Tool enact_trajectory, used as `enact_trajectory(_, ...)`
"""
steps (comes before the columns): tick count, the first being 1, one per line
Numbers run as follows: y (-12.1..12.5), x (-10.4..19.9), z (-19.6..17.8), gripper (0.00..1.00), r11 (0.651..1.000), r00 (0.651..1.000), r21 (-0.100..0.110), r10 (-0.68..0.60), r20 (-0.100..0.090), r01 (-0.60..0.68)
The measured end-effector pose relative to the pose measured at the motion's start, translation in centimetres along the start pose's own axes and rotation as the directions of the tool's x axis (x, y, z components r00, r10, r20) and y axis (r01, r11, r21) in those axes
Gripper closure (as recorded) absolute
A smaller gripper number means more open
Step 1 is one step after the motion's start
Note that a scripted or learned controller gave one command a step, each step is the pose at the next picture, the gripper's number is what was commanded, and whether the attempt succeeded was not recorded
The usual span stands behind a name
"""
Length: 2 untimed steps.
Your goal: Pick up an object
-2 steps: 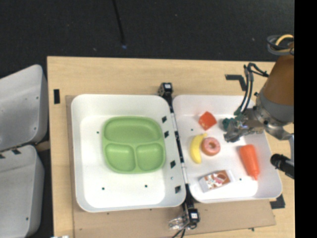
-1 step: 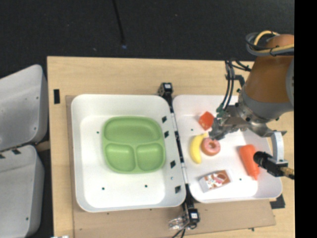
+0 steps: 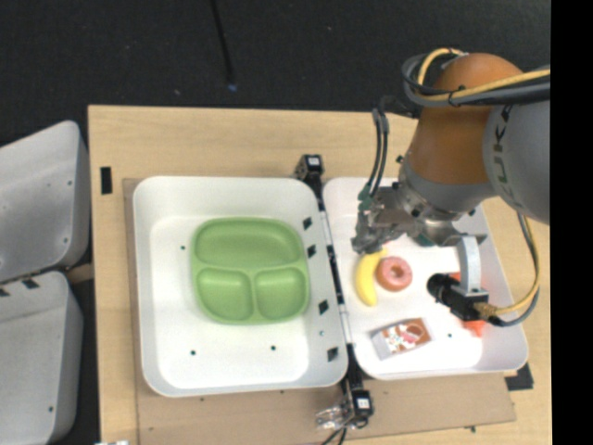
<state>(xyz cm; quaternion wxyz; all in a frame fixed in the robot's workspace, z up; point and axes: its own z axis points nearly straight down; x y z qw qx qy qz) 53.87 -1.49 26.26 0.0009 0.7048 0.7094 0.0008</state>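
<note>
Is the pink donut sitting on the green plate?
No. The pink donut lies in the right bin beside the banana, while the green plate is in the left bin.

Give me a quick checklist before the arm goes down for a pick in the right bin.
1. Targets in reach: ok. A banana, a donut and a packet lie in the right bin.
2. Gripper over the bin: ok, it sits above the banana's upper end.
3. Nothing held yet: cannot tell, the wrist hides the tips.
4. Target standing free: not ok. Banana and donut touch, so a grasp on one may push the other.
5. Packet free: ok, it lies apart from the others near the bin's front.
6. Left bin: ok, the green plate lies away from the arm's work.
</note>
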Motion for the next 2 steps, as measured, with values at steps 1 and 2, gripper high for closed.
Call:
enact_trajectory(1,0.7,5.2,-0.5,1.0,1.0,1.0,0.001,-0.001,-0.002,0.001)
enact_trajectory(2,1.0,10.0,1.3,1.0,1.0,1.0,0.005,0.001,0.0,-0.001)
